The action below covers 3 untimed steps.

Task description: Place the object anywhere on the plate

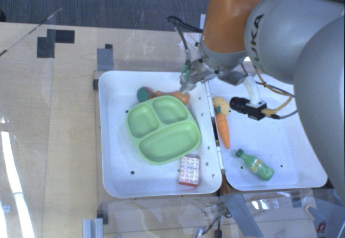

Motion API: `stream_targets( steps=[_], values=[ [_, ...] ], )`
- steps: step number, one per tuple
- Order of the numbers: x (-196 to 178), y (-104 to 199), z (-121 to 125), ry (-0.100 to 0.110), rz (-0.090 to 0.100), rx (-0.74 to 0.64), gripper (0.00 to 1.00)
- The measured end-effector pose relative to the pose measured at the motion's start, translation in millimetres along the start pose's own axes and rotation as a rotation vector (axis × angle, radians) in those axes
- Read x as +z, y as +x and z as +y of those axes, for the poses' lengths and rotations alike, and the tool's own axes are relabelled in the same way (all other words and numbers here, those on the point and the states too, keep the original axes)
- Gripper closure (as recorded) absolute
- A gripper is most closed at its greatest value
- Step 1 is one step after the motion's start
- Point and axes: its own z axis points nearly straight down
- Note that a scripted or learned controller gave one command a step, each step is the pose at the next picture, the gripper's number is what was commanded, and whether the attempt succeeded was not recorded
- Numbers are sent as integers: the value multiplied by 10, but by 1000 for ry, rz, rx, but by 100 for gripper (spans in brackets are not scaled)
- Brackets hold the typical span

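A green divided plate [163,129] lies tilted in the left bin [116,177]. Just behind its far rim rest a teal object [143,93] and an orange object [181,97], both touching or nearly touching the plate. My gripper [186,81] hangs over the back right corner of the left bin, directly above the orange object and close to the divider between the bins. The big grey arm with its orange band fills the upper right and hides the back of the right bin.
A small red and white carton [189,170] lies at the front of the left bin, below the plate. The right bin [302,175] holds a corn cob [220,104], a carrot [223,130] and a green bottle [255,165].
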Motion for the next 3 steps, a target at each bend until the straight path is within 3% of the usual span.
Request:
stream_targets(
  steps=[1, 2, 3],
  values=[
    [340, -285, -666, 21, 3, 67, 100],
    [-932, -1172, -566, 13, -2, -50, 100],
    [342, -510, -823, 21, 5, -56, 100]
  ],
)
